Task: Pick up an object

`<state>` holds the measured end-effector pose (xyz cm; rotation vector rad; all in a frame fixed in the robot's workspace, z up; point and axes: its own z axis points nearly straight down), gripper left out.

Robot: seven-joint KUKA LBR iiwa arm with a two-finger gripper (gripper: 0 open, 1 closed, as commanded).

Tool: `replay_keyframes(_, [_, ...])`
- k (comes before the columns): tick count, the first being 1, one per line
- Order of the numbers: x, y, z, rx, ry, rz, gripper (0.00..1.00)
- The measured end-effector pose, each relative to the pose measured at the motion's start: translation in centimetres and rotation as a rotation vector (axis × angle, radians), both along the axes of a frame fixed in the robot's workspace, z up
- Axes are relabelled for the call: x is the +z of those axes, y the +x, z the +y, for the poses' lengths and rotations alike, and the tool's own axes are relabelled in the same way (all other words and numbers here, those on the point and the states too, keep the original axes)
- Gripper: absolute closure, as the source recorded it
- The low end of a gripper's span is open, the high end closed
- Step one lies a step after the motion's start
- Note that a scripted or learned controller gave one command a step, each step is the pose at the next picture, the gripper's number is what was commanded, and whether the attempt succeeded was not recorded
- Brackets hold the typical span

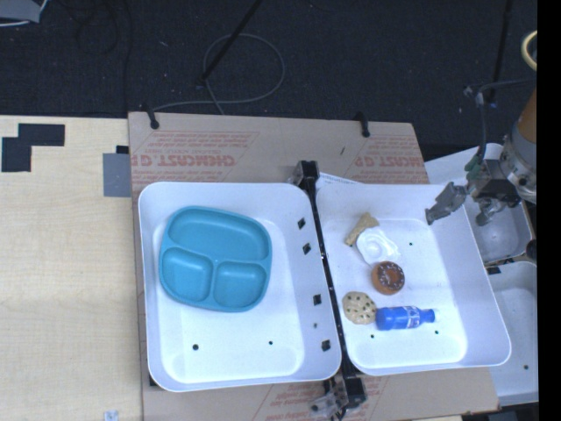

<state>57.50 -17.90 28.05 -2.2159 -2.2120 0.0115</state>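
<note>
Grey gripper (465,202) — metallic (dark fingers)

The arm (526,139) is cut off at the right edge above its pincer (465,202).

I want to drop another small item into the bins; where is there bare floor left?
Left bin: the strip in front of the blue plate. Right bin: its far right side and the front edge past the blue bottle. It is crowded near the divider, where cookie, donut and white lump cluster.
</note>
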Motion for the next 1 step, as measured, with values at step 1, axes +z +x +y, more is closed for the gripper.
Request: replay_keyframes(1, [0.64, 0.19, -0.01, 0.002, -0.003, -0.012, 0.00])
